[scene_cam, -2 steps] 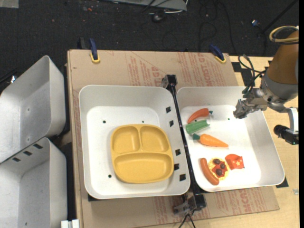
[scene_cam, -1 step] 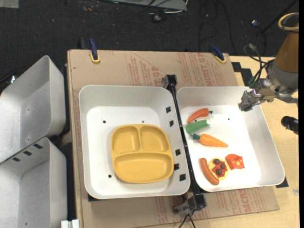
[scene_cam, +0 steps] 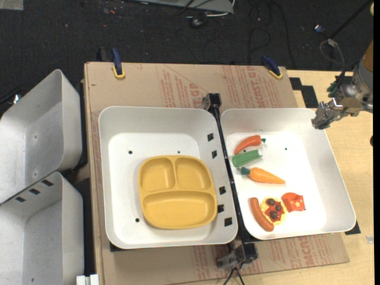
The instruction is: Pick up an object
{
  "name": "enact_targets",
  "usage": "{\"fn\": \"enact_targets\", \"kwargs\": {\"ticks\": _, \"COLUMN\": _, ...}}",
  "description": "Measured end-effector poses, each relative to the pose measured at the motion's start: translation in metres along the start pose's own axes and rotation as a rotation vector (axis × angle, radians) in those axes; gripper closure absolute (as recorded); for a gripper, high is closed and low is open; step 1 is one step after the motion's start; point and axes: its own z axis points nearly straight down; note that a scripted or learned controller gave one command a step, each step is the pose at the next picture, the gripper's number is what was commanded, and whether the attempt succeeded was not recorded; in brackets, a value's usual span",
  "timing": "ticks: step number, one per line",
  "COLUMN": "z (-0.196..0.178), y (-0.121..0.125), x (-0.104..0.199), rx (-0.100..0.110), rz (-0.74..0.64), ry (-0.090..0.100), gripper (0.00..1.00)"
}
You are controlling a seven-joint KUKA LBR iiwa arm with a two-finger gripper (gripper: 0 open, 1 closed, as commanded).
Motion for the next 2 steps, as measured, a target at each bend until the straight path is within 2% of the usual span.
{"fn": "enact_targets", "kwargs": {"ticks": 2, "z": 0.025, "y": -0.019, "x": 0.117, "rx": 0.008, "rz": -0.006, "ry": 0.005, "gripper": 1.00}}
